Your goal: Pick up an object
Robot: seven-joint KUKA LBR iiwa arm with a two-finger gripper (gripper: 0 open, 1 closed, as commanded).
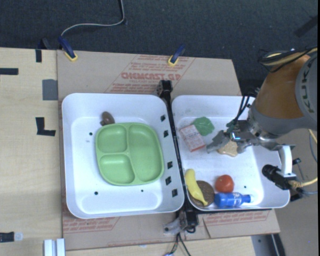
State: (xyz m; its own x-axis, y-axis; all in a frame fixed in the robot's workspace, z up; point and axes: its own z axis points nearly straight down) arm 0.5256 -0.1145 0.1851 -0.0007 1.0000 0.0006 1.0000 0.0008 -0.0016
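My gripper [230,142] hangs over the middle of the right bin [256,108], at the end of the grey arm with the orange band [282,84]. A small tan lump [229,150] lies right at the gripper's tip, partly covered by it; whether it is gripped or just lying under the gripper is unclear. To the left are a red-and-white packet [192,137] and a green soft object [204,125]. Along the bin's front lie a yellow banana [193,186], a brown disc [205,188], a red tomato [224,183] and a blue bottle [232,199].
The left bin [74,143] holds a green divided plate [130,153] and a small brown object [107,118] behind it. A black divider [170,143] separates the bins. Both bins rest on a cardboard sheet [149,73] on the wooden bench.
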